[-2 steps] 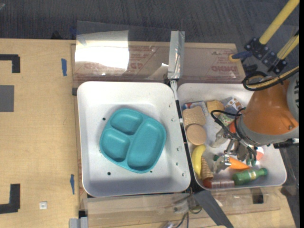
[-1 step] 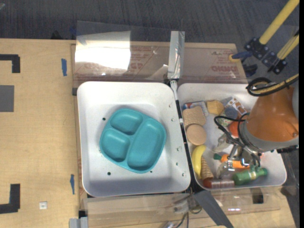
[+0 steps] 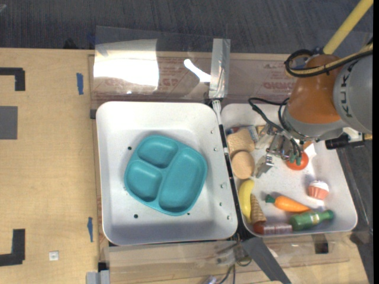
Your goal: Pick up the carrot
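Orange plastic, the carrot (image 3: 290,204) lies in the right bin (image 3: 343,182), near its front. I judge it light, stiff, slick; I'd grab mid-body. My end effector (image 3: 278,154) hovers above, its opening unclear.

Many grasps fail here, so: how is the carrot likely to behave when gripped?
The carrot looks smooth and glossy, probably rigid plastic, so it may slip. Its round, tapered body could roll or pivot. The green bottle lies close beside it, so a nudge may disturb both.

Divided plate (image 3: 166,173) in left bin (image 3: 112,123), carrot (image 3: 288,204) in right bin (image 3: 343,182)
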Robot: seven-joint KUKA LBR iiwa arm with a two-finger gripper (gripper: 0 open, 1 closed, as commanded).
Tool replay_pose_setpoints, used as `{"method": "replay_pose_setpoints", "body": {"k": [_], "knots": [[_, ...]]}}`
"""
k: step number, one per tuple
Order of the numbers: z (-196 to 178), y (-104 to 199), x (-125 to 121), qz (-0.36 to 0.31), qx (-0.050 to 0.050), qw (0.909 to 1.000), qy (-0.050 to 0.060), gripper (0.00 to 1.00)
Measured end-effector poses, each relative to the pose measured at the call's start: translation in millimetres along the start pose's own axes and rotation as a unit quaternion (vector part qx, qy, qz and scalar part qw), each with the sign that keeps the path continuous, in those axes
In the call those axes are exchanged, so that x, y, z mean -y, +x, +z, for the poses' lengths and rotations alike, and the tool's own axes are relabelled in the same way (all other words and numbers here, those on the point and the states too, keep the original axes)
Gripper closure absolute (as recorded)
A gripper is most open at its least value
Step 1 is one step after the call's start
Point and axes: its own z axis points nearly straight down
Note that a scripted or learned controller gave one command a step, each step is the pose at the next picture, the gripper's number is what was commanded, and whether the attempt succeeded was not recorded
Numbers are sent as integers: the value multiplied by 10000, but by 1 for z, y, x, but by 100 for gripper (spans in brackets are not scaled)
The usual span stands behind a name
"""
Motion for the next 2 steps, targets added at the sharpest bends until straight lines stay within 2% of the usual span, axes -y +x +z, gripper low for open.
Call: {"method": "replay_pose_setpoints", "body": {"k": [1,2], "knots": [[-2,85,40,22,-20,10000,5,0],[-14,81,38,11,51,10000,2,100]]}}
